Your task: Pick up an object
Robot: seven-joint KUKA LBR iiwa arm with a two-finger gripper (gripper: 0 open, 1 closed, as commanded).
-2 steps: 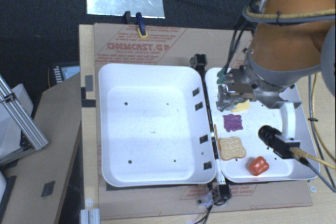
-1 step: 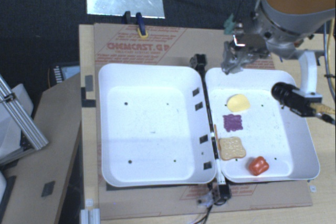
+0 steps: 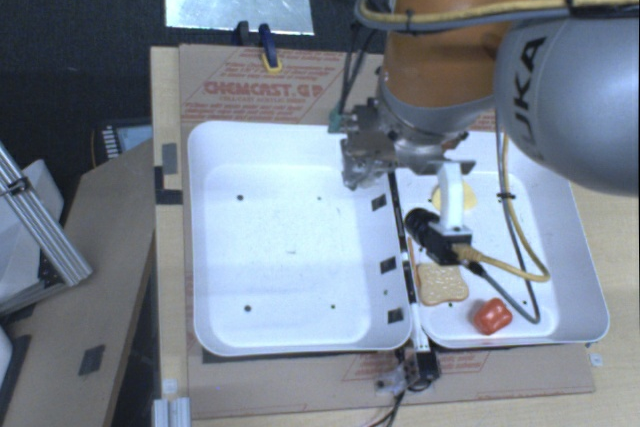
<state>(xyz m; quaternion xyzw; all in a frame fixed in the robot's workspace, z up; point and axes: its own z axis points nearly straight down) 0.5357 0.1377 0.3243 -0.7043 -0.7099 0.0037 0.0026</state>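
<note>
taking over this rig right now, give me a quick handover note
Gripper: low over the far end of the wall between the two bins, leaning to the left bin side. Open or shut can't be read from this angle, and no object is seen in it.
Things: a tan toast-like slice and a red piece lie apart near the front of the right bin. A yellow piece lies farther back, partly hidden by the arm.
Done: nothing looks picked up yet.
Left: settle on one object, grasp it, lift it.
</note>
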